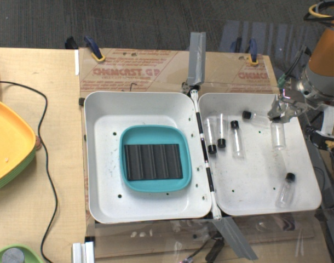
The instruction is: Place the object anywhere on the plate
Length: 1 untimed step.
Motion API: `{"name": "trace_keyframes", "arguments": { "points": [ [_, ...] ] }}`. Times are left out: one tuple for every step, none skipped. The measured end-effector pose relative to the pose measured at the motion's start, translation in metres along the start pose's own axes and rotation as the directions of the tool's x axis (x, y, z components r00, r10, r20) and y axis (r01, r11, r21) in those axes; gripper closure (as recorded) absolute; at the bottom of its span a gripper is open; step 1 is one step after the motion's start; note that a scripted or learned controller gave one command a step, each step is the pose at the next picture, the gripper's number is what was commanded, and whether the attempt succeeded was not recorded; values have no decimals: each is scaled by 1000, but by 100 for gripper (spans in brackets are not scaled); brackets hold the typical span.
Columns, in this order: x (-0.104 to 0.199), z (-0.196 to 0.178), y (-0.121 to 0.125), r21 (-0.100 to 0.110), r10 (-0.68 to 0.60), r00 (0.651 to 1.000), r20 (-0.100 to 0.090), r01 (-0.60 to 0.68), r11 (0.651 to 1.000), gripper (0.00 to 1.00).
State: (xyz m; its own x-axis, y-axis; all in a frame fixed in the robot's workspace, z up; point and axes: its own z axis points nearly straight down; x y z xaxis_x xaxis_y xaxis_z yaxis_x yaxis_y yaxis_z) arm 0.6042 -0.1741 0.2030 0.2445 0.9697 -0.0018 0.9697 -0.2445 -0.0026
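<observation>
Pincer (278, 114) grips a clear vial (278, 134); cardboard (134, 70) reads "CHEMCAST GP".

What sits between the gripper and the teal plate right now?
In the camera view, between the gripper and the teal square plate with a dark ribbed centre lie several clear black-capped vials and the bins' rims.

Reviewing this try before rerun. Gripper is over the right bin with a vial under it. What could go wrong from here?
1. The clear vial hangs below the gripper; whether the fingers truly pinch it is unclear, so it may slip out in transit.
2. The path to the teal plate crosses the bin divider; a low carry could clip it.
3. The plate's black ribbed insert may let a round vial roll.
</observation>
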Motion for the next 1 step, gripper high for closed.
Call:
{"name": "trace_keyframes", "arguments": {
  "points": [
    [0,0,0,0,0,1000,0,0,1000,0]
  ]
}}
